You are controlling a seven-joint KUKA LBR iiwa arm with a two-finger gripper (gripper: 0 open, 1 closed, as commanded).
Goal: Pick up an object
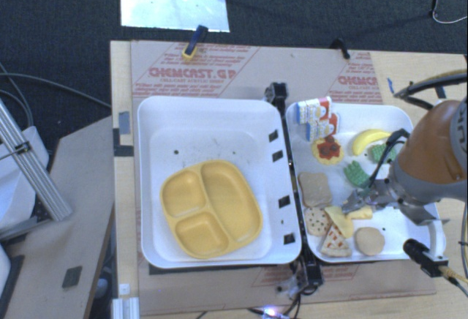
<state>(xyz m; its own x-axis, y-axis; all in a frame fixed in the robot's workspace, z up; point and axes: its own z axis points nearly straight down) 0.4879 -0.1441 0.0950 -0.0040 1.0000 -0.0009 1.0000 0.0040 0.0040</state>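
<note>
- Grey and orange, the arm (431, 156) comes in from the right of the frame and is cut off by the right edge; its bulk hides part of the right bin (398, 114) beneath it.
- At the arm's lower left the gripper (356, 200) sits low over the right bin, just above a yellow cheese-like wedge (342, 221). Whether its fingers are spread, pressed together or pinching anything cannot be told; they are small and dark against the clutter.
- Toy food fills the right bin: a white carton with blue and red print (316, 114) at the upper left, a red-topped tart (328, 149) below it, a banana (369, 140) to the right, and a green piece (357, 174) partly overlapped by the arm.
- Lower in that bin lie a brown bread slice (315, 189), a dotted cracker (316, 221), a pizza slice (336, 243) and a round tan cookie (369, 241), packed close, some touching.
- Another green item beside the banana is mostly hidden behind the arm and hard to identify.
- Left bin (183, 120), in the middle of the frame, holds a yellow three-compartment tray (210, 206) lying tilted toward its lower part.
- Cardboard with red lettering (191, 73) shows under both bins, its print partly covered by them.
</note>
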